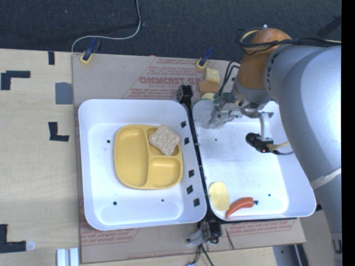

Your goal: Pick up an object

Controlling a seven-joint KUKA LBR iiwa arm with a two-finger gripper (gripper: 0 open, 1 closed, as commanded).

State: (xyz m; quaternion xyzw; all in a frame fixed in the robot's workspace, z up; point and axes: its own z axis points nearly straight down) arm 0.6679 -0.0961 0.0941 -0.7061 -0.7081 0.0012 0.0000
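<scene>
Gripper (217, 117) is hanging low over the far-left corner of the right bin (277, 173), its metal fingers pointing toward the divider between the bins; how far they are parted I cannot tell, and nothing is showing between them. Behind it the grey arm (310, 104) with its orange band (256, 60) is filling the right side of the view, and a black fitting with a cable (260, 143) is hanging just to the right of the gripper over the bin floor. Well toward the near edge from the gripper, a pale yellow piece (218, 195) is lying on the bin floor, with an orange, sausage-shaped piece (239, 206) just beside it, the two close or touching; both are lying well apart from the gripper. To the left of the gripper, across the divider, the left bin (100, 204) is holding a yellow tray (138, 159) with compartments, and a speckled tan square (165, 139) is resting on the tray's corner nearest the gripper. Just beyond the gripper, outside the bins, a few small blocks (211, 80) are sitting on the cardboard (138, 76) covering the table (33, 165).
</scene>
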